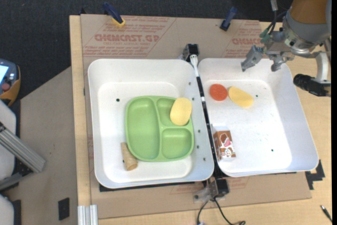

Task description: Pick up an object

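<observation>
I see five loose things across my two bins. In the right bin [295,113], an orange-red ball [218,92] sits at about ten o'clock, touching a yellow lemon-shaped piece [241,97] just at its three o'clock. A small brown-and-white carton [224,145] lies flat near seven o'clock. In the left bin [100,113], a pale yellow lump [180,111] rests on the green divided plate [158,128], upper right compartment. A tan cork-like block [128,157] lies at the plate's seven o'clock.
</observation>
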